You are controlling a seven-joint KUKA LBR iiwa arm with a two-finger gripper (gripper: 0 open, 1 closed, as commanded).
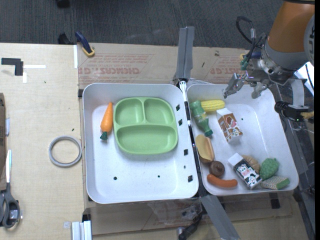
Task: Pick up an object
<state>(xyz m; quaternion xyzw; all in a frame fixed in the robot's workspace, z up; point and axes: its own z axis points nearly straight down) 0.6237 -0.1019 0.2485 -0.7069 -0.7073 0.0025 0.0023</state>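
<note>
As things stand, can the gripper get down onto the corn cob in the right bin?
Probably yes. The gripper hangs over the right bin's far edge, and the corn cob lies close by to the view's left. Its top is uncovered; only the green bottle crowds one end.

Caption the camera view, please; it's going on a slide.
Gripper with open fingers over right bin of toy food; green tray and carrot in left bin.

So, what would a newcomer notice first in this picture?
Probably the green divided plate in the left bin, with a toy carrot beside it. Then the crowd of toy foods in the right bin, such as the corn cob, and the hand hovering above that bin's far edge.
</note>
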